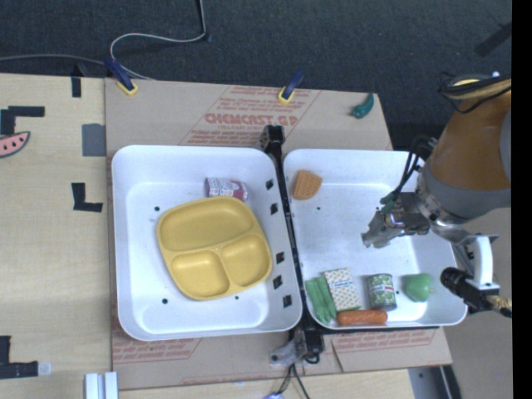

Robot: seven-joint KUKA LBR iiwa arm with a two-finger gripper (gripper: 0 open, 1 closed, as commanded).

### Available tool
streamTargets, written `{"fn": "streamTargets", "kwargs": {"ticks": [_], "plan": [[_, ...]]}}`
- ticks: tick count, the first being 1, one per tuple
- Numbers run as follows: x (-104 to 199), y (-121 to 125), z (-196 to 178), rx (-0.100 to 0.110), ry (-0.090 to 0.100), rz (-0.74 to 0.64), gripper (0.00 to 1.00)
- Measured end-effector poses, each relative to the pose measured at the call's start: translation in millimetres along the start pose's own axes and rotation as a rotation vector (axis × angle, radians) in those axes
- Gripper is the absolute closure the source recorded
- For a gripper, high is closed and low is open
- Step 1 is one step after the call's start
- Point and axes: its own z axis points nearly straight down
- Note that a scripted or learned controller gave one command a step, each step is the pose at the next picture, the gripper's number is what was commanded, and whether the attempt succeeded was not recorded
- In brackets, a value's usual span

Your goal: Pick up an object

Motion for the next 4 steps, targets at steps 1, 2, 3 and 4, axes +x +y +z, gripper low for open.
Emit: {"fn": "streamTargets", "kwargs": {"ticks": [1,2,3,4], "plan": [[0,1,-9,0.0,0.0,-0.001,1.0],[-13,-1,-17,0.0,0.0,0.002,1.0],[-19,-1,-20,0.0,0.0,0.002,1.0],[7,-1,-19,0.0,0.0,0.002,1.0]]}}
